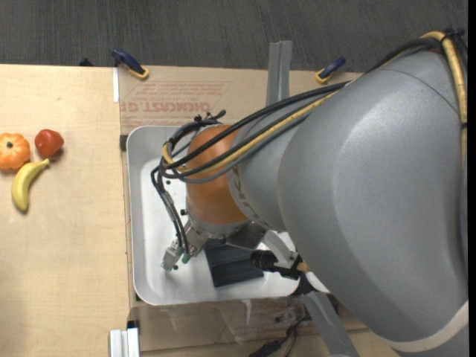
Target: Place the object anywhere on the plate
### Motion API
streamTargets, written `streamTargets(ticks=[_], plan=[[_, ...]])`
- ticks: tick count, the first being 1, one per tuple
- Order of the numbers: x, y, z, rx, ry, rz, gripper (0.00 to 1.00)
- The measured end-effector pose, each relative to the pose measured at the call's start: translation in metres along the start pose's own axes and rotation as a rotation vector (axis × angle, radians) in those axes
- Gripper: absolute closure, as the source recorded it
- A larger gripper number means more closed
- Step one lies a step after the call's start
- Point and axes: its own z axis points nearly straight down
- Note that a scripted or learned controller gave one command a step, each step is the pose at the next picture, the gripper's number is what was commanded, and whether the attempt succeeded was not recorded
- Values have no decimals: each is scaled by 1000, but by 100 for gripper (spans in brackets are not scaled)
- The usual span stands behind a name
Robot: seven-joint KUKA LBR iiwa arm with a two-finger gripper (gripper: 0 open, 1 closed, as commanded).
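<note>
Arm (pixel 372 184) takes the whole 3 o'clock half, grey housing reaching in over the desk (pixel 59 274), with the orange band (pixel 212 181) near centre and cables (pixel 223 143) looped across it.

White bin (pixel 145 222) sits under the wrist; bare floor is visible only along its 9 o'clock side. A cardboard sheet (pixel 178 99) lies past it at 12 o'clock.

Object: cannot tell where it is, and the same goes for the plate, because the arm covers most of the bin. With the item hidden, handling is a guess: assume something small and light, take it across its narrowest stiff section, and go gently in case it is slick.

Pincer (pixel 234 266): the dark block below the band, at 6 o'clock of it, reads as its body. How far open it is, and whether it holds anything, cannot be told from here.

Toy fruit lies well apart on the desk at 9 o'clock: an orange (pixel 13 152) touching a red apple (pixel 49 143), with a banana (pixel 26 184) just below. It sits outside the bin, so it is probably not the target.

Two clamps (pixel 130 63) pin the desk's 12 o'clock edge.
</note>
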Motion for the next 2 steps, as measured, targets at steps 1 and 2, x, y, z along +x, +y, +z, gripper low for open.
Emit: streamTargets(ticks=[1,2], plan=[[-63,2,-96,-2,-2,-123,0],[-69,-76,-20,0,1,-161,0]])
